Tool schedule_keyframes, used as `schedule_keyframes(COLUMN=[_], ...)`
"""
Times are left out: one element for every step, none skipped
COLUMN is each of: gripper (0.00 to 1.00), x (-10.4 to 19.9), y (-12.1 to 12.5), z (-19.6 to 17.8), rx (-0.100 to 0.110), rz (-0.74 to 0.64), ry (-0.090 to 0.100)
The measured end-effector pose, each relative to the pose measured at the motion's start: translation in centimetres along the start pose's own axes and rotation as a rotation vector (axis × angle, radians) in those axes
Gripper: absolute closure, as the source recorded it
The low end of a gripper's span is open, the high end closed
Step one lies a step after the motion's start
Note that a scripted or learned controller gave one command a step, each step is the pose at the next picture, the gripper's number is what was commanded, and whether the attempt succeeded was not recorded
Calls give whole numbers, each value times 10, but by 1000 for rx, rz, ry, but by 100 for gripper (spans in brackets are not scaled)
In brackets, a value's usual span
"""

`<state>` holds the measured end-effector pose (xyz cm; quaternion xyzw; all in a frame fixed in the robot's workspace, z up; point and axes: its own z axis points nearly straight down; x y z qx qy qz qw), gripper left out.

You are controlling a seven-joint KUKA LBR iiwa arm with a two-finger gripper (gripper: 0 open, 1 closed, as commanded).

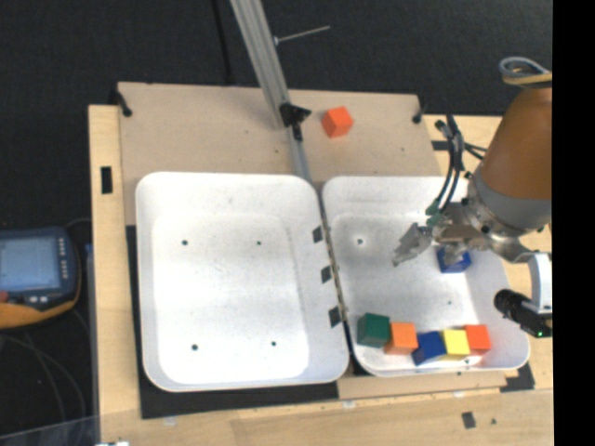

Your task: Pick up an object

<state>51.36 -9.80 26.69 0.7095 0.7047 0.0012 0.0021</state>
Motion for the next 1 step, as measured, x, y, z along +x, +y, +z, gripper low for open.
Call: schedule_keyframes(gripper=[0], x=[-68], y=[51], z=[71], rx=[7], rz=[-2], ry=[-3])
